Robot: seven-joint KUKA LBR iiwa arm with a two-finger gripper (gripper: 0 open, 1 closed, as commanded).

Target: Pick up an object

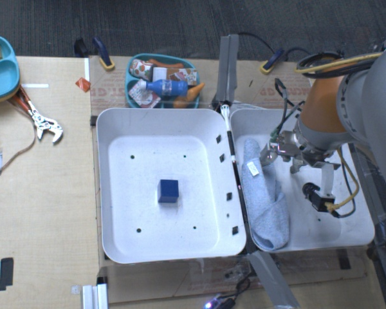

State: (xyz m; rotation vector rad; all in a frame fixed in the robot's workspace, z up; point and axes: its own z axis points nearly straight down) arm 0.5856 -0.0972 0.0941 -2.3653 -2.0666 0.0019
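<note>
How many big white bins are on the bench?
2. The left bin holds a small blue block. The right bin holds a pale blue towel along its left side, and the gripper hangs over it.

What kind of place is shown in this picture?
Probably a robotics lab or workshop: a robot arm reaches over two white bins, clamps grip the bench, and a wrench lies nearby.
</note>
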